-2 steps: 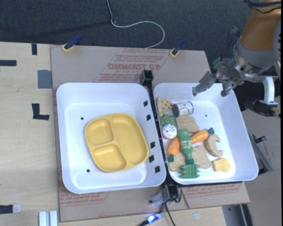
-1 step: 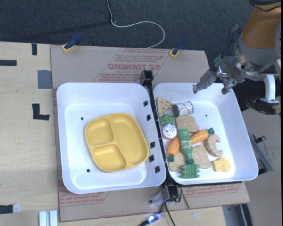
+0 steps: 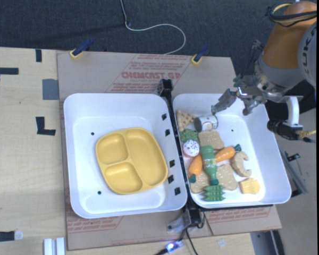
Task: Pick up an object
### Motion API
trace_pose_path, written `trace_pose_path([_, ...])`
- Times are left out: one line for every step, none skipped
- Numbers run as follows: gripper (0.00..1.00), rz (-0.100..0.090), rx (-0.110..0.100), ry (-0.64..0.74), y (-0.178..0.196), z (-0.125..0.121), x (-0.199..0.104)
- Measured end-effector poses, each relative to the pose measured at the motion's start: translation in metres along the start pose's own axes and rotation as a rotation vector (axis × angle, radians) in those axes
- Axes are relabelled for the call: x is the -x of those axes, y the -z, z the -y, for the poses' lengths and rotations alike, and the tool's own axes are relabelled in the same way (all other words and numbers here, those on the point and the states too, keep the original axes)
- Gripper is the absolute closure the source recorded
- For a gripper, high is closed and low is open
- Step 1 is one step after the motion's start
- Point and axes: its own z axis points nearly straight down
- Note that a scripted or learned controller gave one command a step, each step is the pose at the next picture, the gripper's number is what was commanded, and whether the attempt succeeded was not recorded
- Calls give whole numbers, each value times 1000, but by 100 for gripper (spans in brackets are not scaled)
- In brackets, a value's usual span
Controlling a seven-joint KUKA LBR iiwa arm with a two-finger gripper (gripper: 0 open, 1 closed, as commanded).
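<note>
The right bin (image 3: 266, 142) holds a heap of toy food along its left side: a silver can (image 3: 206, 123), a green bottle (image 3: 208, 163), an orange carrot (image 3: 225, 153), a second carrot (image 3: 195, 165), a tan cracker (image 3: 210, 139), a white ball (image 3: 190, 148), a yellow corn piece (image 3: 249, 185) and a green spiky piece (image 3: 213, 193). My gripper (image 3: 235, 105) hangs over the bin's far part, up and to the right of the can. It is open, fingers spread wide, with nothing between them.
The left bin (image 3: 80, 116) holds a yellow divided plate (image 3: 131, 159). Both bins rest on cardboard (image 3: 143, 76) fixed with clamps (image 3: 81, 48) at the back. A white cable (image 3: 154, 28) loops over the dark cloth behind. The arm's wrist (image 3: 287, 41) rises at the right.
</note>
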Motion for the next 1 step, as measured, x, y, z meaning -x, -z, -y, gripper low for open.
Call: trace_pose_path([0, -1, -4, 0, -65, 5, -1])
